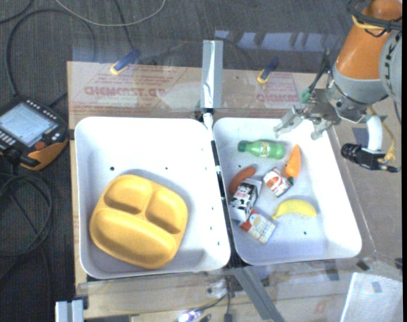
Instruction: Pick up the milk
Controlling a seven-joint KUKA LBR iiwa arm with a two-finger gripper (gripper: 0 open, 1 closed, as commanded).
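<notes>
— While the arm hangs at the upper right of the frame, what's in the two bins on the table [89, 86]?

— Left bin [96, 136] first: one big yellow moulded tray [140, 220], lying toward its lower half. One thing, that's the lot.

— And the right bin [331, 206]?

— Six things. One green bottle [262, 149] lying flat near the top. One carrot [294, 161] just right of it, tilted. One reddish sausage [242, 178] by the left wall. One small red-and-white can [277, 182] in the middle. One banana [295, 209] lower right. One juice carton [258, 226] at the bottom.

— That's six without the milk!

— Seven, then. The milk [244, 198], a black-and-white carton, sits left of centre, just under the sausage and just above the juice carton.

— The claw [304, 119]?

— Over the bin's upper right corner, fingers spread wide, nothing between them, well apart from the milk.
</notes>
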